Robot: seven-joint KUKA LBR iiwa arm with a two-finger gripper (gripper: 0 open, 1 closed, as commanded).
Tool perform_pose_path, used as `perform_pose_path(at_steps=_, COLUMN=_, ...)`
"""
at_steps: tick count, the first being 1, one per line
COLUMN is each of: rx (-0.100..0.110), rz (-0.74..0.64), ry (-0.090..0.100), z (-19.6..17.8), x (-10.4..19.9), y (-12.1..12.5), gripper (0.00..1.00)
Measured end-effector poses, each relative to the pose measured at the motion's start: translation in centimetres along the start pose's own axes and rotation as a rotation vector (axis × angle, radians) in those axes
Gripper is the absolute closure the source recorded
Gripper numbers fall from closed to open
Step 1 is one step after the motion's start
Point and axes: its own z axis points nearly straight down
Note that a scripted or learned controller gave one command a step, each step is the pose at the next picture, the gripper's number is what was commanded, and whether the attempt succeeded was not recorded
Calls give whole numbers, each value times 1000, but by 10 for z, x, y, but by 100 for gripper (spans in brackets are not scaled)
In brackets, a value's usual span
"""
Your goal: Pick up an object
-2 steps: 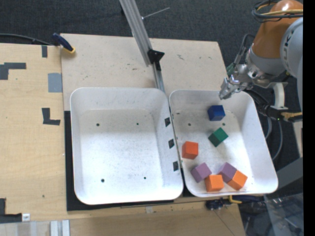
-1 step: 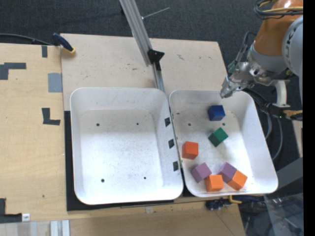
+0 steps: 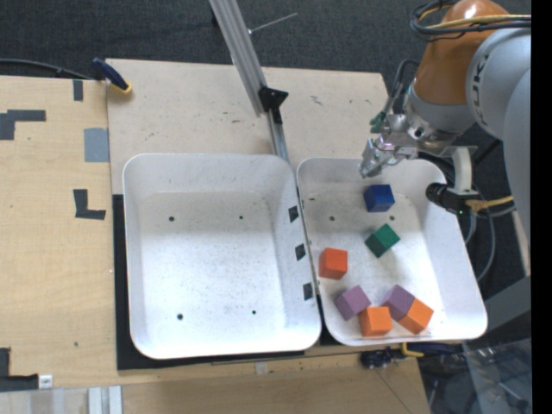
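A: We are looking at the blue cube (image 3: 379, 197), sitting near the far end of the right bin (image 3: 448, 257), just below the gripper (image 3: 376, 164). We are judging it light, stiff and unlikely to break, with flat faces that could be slippery; two opposite side faces are offering the best hold.

B: And the jaws? We are seeing the gripper hanging close above the cube with nothing between its parts, but we cannot tell how wide it is standing.

A: Agreed. Moving outward, we are finding the green cube (image 3: 381, 240) near the blue one, apart from it, so there is room to close around the blue one.

B: The orange cube (image 3: 333, 262) is lying by the bin's left wall, and a cluster of purple and orange blocks (image 3: 384, 309) is crowding the near end.

A: The bin floor is looking smooth and white. The left bin (image 3: 138, 257) is sitting beside it on the wooden bench (image 3: 52, 231).
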Motion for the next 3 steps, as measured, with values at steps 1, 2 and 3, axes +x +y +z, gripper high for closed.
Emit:
perform_pose_path(at_steps=1, rx=0, rz=-1, ry=0, z=6, x=54, y=-7, gripper=100)
perform_pose_path(at_steps=2, rx=0, rz=-2, ry=0, z=9, x=111, y=-13, gripper=100)
perform_pose_path(at_steps=3, rx=-2, rz=-2, ry=0, z=1, x=157, y=-15, gripper=100)
